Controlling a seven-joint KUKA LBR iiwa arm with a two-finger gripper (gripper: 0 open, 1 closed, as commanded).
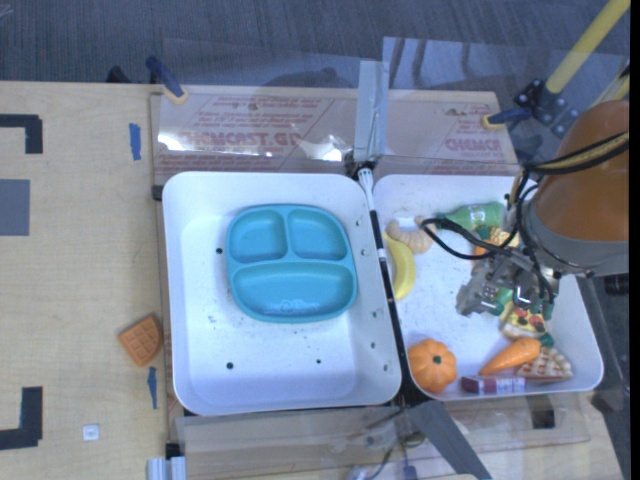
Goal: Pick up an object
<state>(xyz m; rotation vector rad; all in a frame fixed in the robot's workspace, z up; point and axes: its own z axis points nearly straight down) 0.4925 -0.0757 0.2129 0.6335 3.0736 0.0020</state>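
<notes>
My gripper [490, 296] hangs low over the middle of the right bin [440, 273], its metal fingers pointing down just left of a small colourful toy [528, 318]. I cannot make out whether anything is between them. Around it lie a yellow banana [403, 270], a beige toy piece [405, 235], a green bottle [473, 216], an orange pumpkin [434, 364], a carrot [512, 354], a pizza slice [545, 368] and a dark red marker [492, 385].
The left bin [200, 348] holds a blue divided plate [291, 262]. A waffle toy [141, 339] lies on the bench left of the bins. Black cables loop from the arm over the right bin's back half.
</notes>
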